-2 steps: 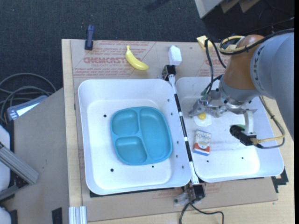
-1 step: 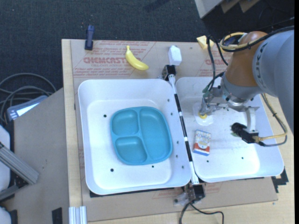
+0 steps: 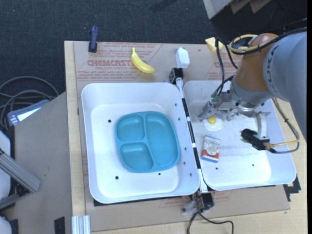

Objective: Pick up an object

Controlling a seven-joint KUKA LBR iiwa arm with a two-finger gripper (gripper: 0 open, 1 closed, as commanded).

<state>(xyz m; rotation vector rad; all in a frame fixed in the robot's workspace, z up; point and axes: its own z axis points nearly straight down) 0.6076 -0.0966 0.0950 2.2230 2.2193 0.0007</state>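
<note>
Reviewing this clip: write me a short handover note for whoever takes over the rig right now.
Tool: low in the right bin, just above the small white-and-yellow object; finger state unclear, nothing visibly held.
Things: small red, white and blue packet lies in the right bin below it. Blue divided plate sits in the left bin. Banana lies on the bench outside the bins.
Done: no pick visible.
Left: grasp and lift one object.

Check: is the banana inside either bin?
No: the banana lies on the board behind the left bin, outside both bins' rims.
</note>
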